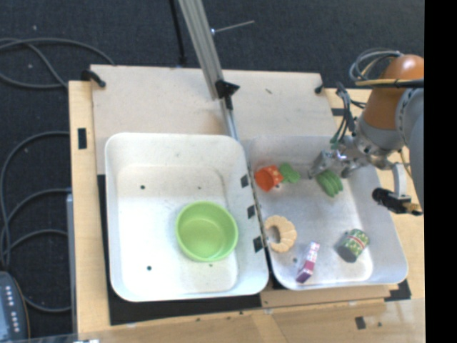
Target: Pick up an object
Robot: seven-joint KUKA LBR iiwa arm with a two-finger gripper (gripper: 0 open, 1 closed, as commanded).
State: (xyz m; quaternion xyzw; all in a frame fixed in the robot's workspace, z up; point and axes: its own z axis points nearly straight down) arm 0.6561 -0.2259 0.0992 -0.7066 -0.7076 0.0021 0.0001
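Two shallow white bins sit side by side on the bench (pixel 157 106). The left bin (pixel 143 170) holds a lime-green bowl (pixel 207 231) toward its near right. In the right bin (pixel 378 263) lie an orange object (pixel 268 179) touching a small green piece (pixel 289 173), a tan ring-shaped object (pixel 280 233), a pink and white item (pixel 308 263) near the front wall, and a small green and grey can-like object (pixel 353 244). The grey arm (pixel 389 116) reaches in from the right, its end effector (pixel 330 167) over the bin's far part, just above a green ridged object (pixel 330 184). A metal pole (pixel 203 41) rises behind the bins.
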